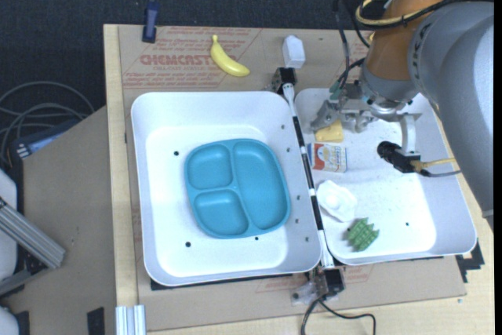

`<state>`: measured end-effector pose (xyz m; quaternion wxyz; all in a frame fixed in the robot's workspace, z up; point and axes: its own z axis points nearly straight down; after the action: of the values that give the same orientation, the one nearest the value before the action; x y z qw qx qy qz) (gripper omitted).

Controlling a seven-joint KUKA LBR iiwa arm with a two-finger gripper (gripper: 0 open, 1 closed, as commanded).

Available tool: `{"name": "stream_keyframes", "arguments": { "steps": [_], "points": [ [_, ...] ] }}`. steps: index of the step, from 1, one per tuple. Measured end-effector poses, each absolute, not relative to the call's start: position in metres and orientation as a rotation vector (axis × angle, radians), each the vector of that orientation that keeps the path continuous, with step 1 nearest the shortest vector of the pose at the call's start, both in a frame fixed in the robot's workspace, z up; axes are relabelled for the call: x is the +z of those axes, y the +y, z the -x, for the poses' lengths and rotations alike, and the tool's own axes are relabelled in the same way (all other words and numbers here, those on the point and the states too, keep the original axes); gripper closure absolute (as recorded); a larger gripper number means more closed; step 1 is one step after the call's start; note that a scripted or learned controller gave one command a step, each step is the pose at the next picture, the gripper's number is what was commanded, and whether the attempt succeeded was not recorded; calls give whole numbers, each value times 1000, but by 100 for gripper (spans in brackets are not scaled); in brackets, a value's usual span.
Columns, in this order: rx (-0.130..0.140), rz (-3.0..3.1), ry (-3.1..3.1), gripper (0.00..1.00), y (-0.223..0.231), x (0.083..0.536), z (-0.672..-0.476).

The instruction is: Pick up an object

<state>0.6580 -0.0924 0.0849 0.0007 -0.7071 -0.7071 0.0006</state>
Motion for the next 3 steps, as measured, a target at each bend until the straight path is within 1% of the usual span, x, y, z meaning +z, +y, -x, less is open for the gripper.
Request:
{"name": "stream_keyframes", "arguments": {
  "steps": [1,2,3],
  "points": [
    [-6,2227,-2225,100,-93,98,-661],
    [0,2223,-2222,0,-92,95,-659],
    [-1,2222,-2223,0,-98,85,-667]
  ]
}}
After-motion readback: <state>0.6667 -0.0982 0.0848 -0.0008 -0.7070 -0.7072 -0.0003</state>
